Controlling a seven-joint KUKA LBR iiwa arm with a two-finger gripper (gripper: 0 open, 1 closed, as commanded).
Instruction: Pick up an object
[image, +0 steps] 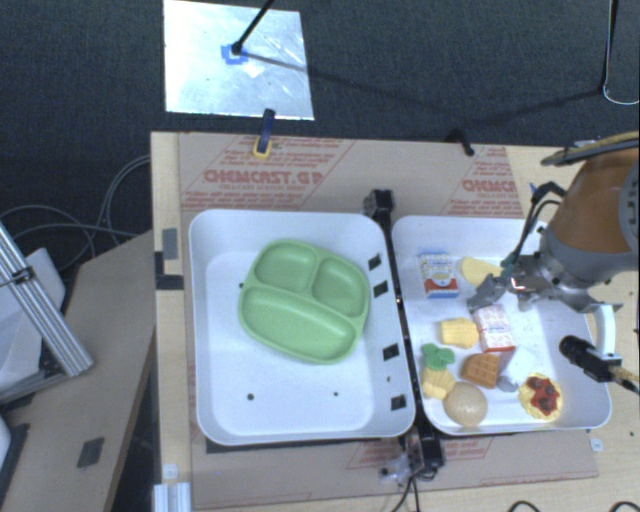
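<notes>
My gripper hangs over the upper middle of the right bin, at the end of the grey arm with its orange band. Just below it lies a red and white packet. A white carton with a red and blue label and a yellow piece lie to its left. Lower in the bin are a yellow cracker, a green toy, a yellow corn piece, a brown waffle, a tan bun and a small pizza. Nothing shows as held.
The left bin holds a green divided plate. A black divider with clips runs between the bins. A black part of the arm sits over the right bin's right side. A metal frame stands at the far left.
</notes>
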